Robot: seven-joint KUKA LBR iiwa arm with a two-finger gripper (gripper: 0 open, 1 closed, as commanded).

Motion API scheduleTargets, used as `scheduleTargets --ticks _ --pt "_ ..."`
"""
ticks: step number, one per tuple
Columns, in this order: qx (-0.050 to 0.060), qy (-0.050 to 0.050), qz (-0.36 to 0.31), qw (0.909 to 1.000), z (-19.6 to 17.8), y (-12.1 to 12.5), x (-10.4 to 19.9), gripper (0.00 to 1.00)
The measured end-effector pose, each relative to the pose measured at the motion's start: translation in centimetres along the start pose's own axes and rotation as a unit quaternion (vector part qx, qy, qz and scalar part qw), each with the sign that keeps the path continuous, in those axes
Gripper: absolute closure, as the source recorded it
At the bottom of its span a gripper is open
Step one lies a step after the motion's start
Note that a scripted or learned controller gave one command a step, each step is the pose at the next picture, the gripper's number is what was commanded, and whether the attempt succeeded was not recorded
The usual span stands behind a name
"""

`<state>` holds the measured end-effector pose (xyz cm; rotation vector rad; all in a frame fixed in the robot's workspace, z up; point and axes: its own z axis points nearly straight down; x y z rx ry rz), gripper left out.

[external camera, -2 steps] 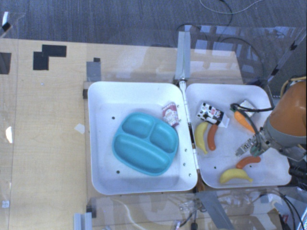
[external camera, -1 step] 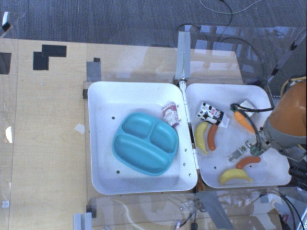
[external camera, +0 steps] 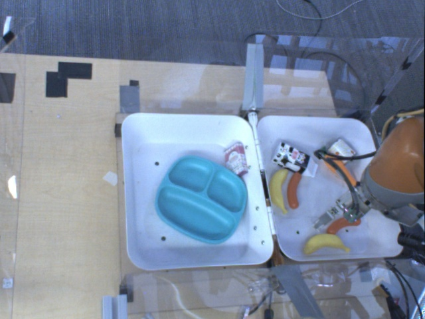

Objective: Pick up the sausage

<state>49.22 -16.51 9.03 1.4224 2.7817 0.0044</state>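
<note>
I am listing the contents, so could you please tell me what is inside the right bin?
The right bin holds a sausage, two bananas, a black-and-white packet and the gripper. The arm covers its right part.

Orange-red sausage [external camera: 293, 191], lengthwise beside banana [external camera: 279, 191]

Two shallow white bins [external camera: 133, 198] are sitting side by side. One blue divided plastic tray [external camera: 201, 199] and one small red-and-white packet [external camera: 236, 158] are lying in the left one. Two yellow bananas [external camera: 279, 190], two orange-red sausages [external camera: 293, 190], one black-and-white spotted box [external camera: 291, 157] are lying in the right one.
</note>
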Motion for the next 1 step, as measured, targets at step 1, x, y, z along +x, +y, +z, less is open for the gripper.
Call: scheduleTargets --ticks 1 --pt "-0.003 -0.001 -0.002 1.0 -1.17 0.31 -0.06 1.0"
